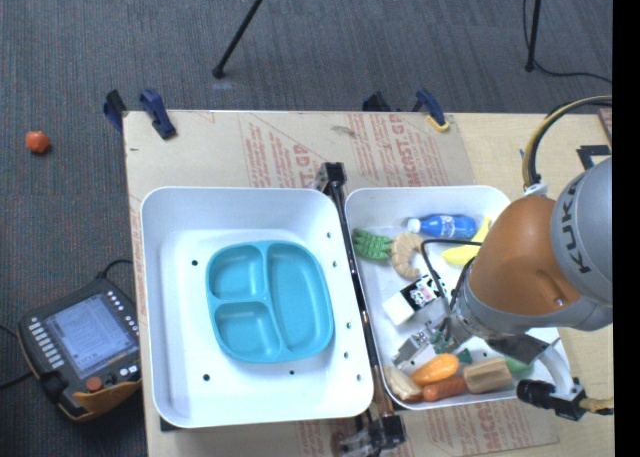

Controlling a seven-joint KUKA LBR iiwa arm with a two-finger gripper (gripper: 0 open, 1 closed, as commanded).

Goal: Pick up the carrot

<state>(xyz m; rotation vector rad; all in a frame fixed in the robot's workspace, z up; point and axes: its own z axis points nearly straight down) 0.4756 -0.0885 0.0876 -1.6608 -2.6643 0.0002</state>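
The arm (pixel 530 265) hangs over the right bin (pixel 372 207); its gripper (pixel 425 337) (I cannot tell if open) sits just above the carrot (pixel 437 369), near the bin's front rim.

My carrot (pixel 437 369) is a short orange piece lying on its side, near the front edge of the right bin (pixel 455 195), touching other play food beside it.

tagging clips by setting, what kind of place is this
Most likely a robotics lab or test cell. A grey and orange arm works over two white bins on a clamped board, a teach pendant lies on the carpet, and tripod legs stand behind.
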